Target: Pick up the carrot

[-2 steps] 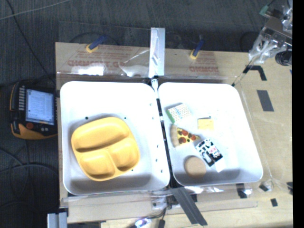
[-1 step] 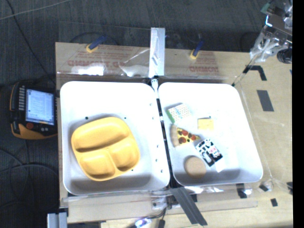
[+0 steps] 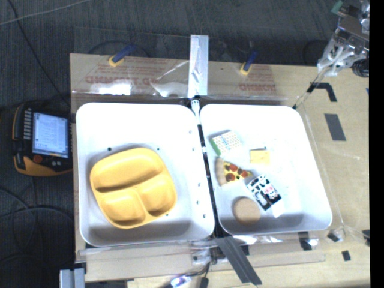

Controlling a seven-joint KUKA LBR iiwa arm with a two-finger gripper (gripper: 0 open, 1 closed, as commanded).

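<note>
Yellow moulded plastic tray [image 3: 133, 186] with three compartments lies in the left white bin [image 3: 90, 122], toward its near left corner. The right white bin [image 3: 300, 131] holds five small things grouped along its left side. A green-and-white patterned box [image 3: 227, 141] lies farthest back. A flat pale yellow square [image 3: 259, 156] lies just right of it. A tan wedge with red and orange spots [image 3: 230, 173] is near the left wall. A black-and-white patterned packet [image 3: 264, 192] is just right of the wedge. A round brown disc [image 3: 246, 210] lies near the front edge, touching the packet. Which of these is the carrot I cannot tell; the spotted wedge is the only piece showing orange. The gripper [image 3: 333, 57] hangs outside both bins, over the bench's far right corner; whether it is open or closed I cannot tell, and nothing shows in it.
</note>
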